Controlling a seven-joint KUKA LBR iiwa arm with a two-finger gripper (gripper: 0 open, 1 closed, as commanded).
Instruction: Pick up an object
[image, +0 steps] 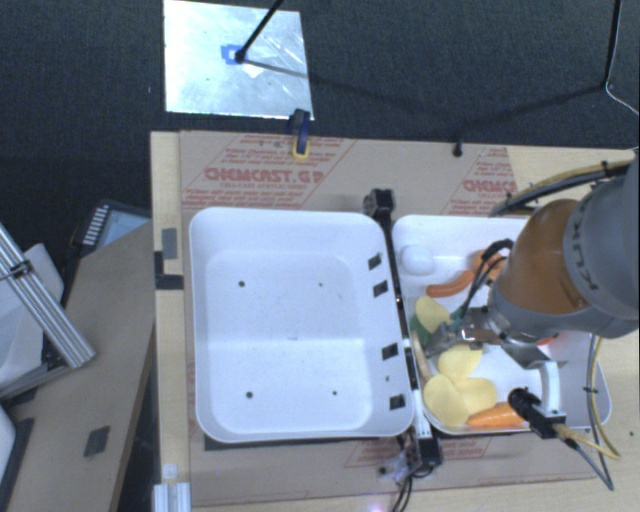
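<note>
Carrot (492, 417): front of right bin (440, 232), long axis left-right.
Hand (447, 338): among yellow pieces (458, 385); grip cannot be told.

Arm (560, 275) over right bin (440, 232); hand (452, 335) among yellow pieces (458, 385); left bin (290, 325) alongside.

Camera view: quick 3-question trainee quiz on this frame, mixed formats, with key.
1. True or false: the arm is over the left bin.
2. Which bin holds the yellow pieces? A) left B) right C) both
3. Fill in: the orange carrot-like piece lies near the right bin's ____ edge in the picture.

Key
1. False: it is over the right bin.
2. B.
3. Bottom. It sits beside the yellow pieces, under the claw area.
</note>
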